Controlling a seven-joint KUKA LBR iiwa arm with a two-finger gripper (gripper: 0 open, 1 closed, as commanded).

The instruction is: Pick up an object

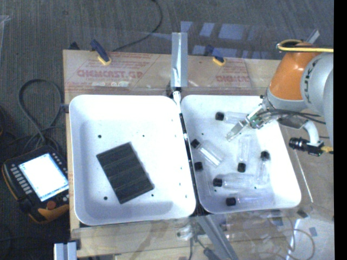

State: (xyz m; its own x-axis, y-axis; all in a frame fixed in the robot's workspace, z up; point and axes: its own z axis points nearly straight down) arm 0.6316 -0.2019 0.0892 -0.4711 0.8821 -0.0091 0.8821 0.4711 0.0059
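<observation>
Two white bins sit side by side on the tabletop (76,75), inner rims touching along the centre seam. Left bin (81,112) holds one dark ribbed slab (124,172), lying flat and angled, lower-middle of the floor; wide bare floor all around it, well clear of every wall.

Right bin (290,191) is cluttered with clear vials with black caps, lying in all directions. One vial (207,153) lies near the centre seam, another (242,155) stands mid-bin, one (263,169) is towards the right wall, one (230,182) lies lower-middle, one (244,201) sits by the front wall, one (226,116) is near the back. Little free floor between them; the most open patch is the back-left corner of this bin.

Arm comes in from the right, orange band (287,80) over the bin's back-right corner. Claw (250,122) is low over the upper-middle of the right bin, with a clear vial (236,130) slanting just at its tip; fingers too blurred, cannot tell if apart or together, or if that vial is gripped.

Left of the tabletop, a pendant (38,180) with a lit screen and a cable lies on the floor.
</observation>
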